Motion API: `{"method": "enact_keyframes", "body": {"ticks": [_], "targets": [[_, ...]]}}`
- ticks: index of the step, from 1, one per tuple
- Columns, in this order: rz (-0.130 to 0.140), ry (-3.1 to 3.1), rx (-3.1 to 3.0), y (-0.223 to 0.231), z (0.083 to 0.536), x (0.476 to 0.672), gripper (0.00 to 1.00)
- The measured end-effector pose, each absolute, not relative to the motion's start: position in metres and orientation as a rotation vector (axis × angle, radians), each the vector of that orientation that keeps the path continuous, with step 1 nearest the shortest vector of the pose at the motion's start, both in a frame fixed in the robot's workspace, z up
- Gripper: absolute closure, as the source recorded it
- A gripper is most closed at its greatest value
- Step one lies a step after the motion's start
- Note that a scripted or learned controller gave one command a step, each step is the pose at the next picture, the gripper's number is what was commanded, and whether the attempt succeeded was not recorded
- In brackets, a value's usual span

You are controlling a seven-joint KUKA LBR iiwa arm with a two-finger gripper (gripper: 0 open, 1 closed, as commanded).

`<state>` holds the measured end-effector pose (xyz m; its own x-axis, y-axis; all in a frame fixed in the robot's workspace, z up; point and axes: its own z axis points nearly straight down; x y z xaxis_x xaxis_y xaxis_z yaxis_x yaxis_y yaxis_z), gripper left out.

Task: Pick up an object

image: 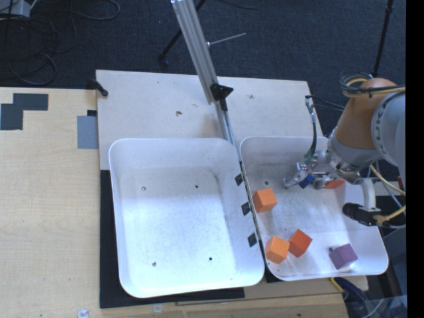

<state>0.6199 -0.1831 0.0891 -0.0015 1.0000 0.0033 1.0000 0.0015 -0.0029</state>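
Blocks lie in the right bin (pixel 371 260): we see one orange cube (pixel 264 200) near its left wall, two orange cubes (pixel 277 249) touching below, and a purple block (pixel 342 256). End effector (pixel 306 177) hangs over the bin's upper part; we cannot tell its opening.

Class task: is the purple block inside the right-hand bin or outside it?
Inside. The purple block lies on the floor of the right bin, near its front right corner, within the white rim and apart from the orange blocks.
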Motion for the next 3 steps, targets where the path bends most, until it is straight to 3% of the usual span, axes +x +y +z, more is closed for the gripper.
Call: {"method": "enact_keyframes", "body": {"ticks": [1,2,3], "targets": [[-0.001,-2.225,-2.218,-0.154,0.091,0.650,0.00],[-0.005,-2.228,-2.223,-0.151,0.163,0.659,0.00],[0.008,-2.215,-2.218,-0.162,0.102,0.631,0.00]]}}
